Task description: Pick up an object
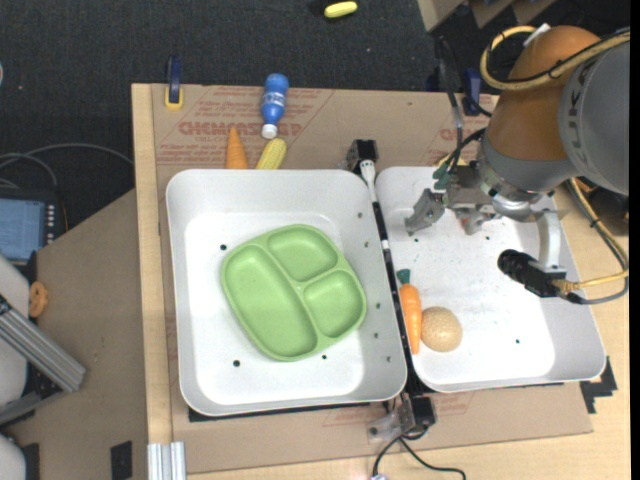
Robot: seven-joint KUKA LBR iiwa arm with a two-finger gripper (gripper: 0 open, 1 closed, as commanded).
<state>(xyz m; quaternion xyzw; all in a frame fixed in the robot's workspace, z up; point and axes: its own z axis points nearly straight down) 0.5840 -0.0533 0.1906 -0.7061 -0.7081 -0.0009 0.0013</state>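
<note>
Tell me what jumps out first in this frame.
The green divided plate fills the middle of the left bin. The grey and orange arm hangs over the far part of the right bin, well short of the carrot and tan ball near that bin's front left corner.

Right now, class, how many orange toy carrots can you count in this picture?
2: one orange toy carrot lies in the right white bin beside its left wall; another lies on the board behind the left bin. The arm may hide others.
</note>
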